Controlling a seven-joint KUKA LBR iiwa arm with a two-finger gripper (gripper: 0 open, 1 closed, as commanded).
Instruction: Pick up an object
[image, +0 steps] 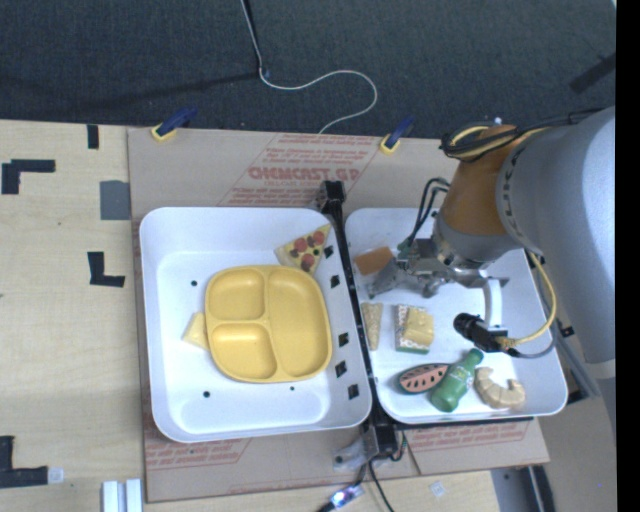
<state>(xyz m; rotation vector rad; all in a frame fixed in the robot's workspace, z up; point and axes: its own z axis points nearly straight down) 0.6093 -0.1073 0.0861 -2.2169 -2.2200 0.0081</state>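
Because the arm reaches in from the frame's right, its gripper (400, 270) hangs low over the right bin (540, 400), just beside the brown toy piece (373, 261) near the divider; whether its grasp is released or clenched, I cannot tell.

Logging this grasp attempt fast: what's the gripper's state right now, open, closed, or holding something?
Gripper: cannot be told; it sits low in the right white bin beside the small orange-brown block.
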